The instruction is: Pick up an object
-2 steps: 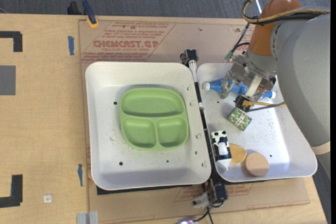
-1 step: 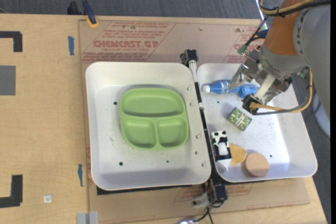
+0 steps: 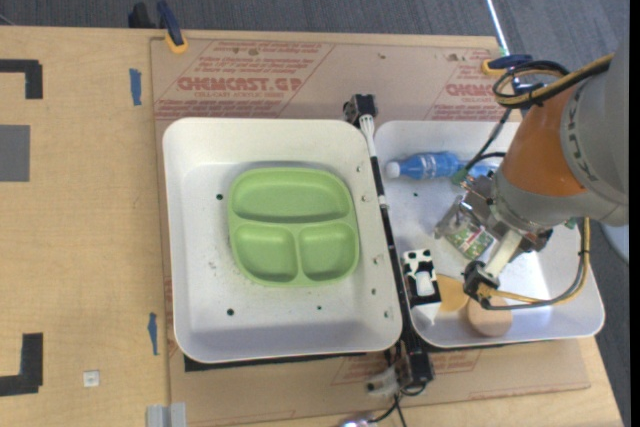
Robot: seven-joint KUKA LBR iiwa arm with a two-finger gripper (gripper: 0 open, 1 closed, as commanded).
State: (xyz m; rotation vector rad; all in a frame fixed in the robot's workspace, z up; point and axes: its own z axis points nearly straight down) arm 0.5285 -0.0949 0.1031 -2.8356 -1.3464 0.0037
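My gripper (image 3: 468, 233) hangs low in the right bin (image 3: 560, 320), left of its middle, under the grey arm with the orange band. A small green and white patterned item (image 3: 460, 237) shows right at the gripper; whether it is held is hidden. A clear bottle with a blue label (image 3: 428, 165) lies on its side at the bin's back left. A black and white toy (image 3: 420, 275) sits by the front left wall. A tan rounded piece (image 3: 487, 317) and a yellowish flat piece (image 3: 452, 295) lie at the front.
The left bin (image 3: 190, 215) holds a green divided plate (image 3: 292, 223) in its middle. A black-tipped white bar (image 3: 366, 130) runs along the wall between the bins. Brown cardboard (image 3: 250, 75) lies under both bins on the wooden bench.
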